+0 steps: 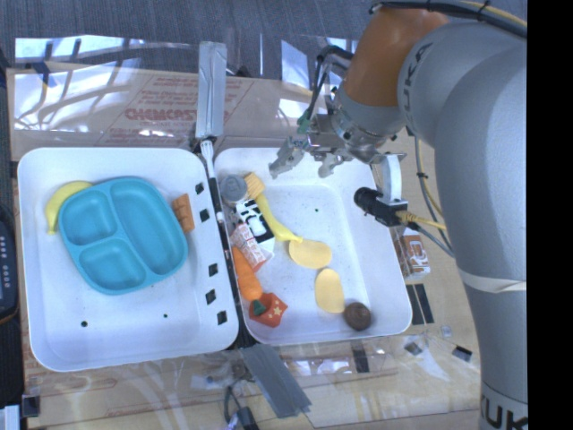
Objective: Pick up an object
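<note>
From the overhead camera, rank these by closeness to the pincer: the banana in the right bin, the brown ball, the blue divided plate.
1. Banana, right bin, just below-left of the pincer.
2. Brown ball, right bin's near corner.
3. Blue divided plate, left bin.

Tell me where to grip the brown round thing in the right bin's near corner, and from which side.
Grip the brown ball across its middle, coming straight down. It is round, so any jaw angle works, but the right bin wall is close beside it; probably set the fingers along the wall, away from the yellow chip.
</note>
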`<state>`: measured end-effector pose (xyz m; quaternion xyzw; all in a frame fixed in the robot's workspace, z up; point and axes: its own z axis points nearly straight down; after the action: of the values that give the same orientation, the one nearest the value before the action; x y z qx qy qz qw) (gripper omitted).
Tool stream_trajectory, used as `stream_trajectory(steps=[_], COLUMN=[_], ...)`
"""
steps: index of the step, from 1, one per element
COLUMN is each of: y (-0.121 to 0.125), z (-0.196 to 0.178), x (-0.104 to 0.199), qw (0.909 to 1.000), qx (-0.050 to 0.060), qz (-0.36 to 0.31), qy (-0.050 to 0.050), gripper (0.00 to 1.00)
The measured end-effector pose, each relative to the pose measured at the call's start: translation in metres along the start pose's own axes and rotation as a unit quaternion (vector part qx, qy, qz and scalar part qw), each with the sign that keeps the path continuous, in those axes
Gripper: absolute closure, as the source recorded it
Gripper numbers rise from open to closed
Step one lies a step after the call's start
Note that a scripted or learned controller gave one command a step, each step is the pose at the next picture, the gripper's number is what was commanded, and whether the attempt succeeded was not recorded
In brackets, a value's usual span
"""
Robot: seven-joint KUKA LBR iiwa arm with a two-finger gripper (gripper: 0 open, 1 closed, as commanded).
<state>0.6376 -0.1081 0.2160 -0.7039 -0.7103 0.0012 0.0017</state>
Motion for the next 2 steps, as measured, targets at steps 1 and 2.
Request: stream_trajectory(steps=[1,2], y=[-0.063,-0.044], z=[0.1,0.106], x=[0.001,-0.011], qw=[0.9996,0.997], qx=[-0.012,-0.016], qz=[-0.023,-0.075], qy=[-0.002,-0.002], gripper=[0.0,0.0])
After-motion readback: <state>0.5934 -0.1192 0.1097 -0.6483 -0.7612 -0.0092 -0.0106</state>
